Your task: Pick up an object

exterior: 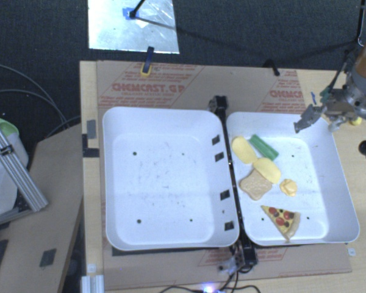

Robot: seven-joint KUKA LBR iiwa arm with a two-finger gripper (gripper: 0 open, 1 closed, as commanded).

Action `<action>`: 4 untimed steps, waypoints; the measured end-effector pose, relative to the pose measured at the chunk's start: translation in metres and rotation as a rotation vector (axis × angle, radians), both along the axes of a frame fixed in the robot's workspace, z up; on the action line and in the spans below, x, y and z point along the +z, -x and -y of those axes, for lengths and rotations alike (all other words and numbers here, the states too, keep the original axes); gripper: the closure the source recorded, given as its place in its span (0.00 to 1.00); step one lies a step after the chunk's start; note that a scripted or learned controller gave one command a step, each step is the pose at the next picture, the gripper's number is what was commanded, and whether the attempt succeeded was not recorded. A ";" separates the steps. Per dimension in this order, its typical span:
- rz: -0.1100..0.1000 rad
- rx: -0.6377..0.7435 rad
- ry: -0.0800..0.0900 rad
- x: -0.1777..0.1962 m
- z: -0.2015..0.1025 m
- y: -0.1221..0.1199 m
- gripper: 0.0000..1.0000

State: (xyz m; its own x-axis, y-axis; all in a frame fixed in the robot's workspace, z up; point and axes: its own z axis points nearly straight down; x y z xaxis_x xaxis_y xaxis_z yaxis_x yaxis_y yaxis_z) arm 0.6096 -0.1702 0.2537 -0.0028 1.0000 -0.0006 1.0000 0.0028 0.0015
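The right bin (329, 182) holds several toy foods. A yellow oval piece (244, 150) lies beside a green stick (263, 146) near its far left. Below them are a second yellow piece (267, 170), a tan bread slice (255, 185), and a small yellow lump (288, 187). A pizza slice (282, 218) lies near the front edge. My gripper (317, 124) hangs over the bin's far right corner, up and to the right of the foods. Its fingers are spread open with nothing between them.
The left bin (128, 127) sits beside the right one, with a black divider strip (227, 176) between them. Both rest on cardboard (189, 84). A shiny metal sheet (133, 16) lies at the back, and an aluminium frame (12, 163) stands at the left.
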 end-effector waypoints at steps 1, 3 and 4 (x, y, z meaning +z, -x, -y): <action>-0.014 0.007 -0.008 -0.095 -0.087 0.062 0.00; 0.001 -0.007 0.004 -0.169 0.041 0.123 0.00; 0.007 0.012 -0.004 -0.168 -0.056 0.042 0.00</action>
State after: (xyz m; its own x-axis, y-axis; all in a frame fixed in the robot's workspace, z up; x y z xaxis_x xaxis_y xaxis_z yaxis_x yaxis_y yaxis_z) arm 0.5678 -0.1143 0.0853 -0.0147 0.9999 0.0036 0.9999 0.0147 0.0084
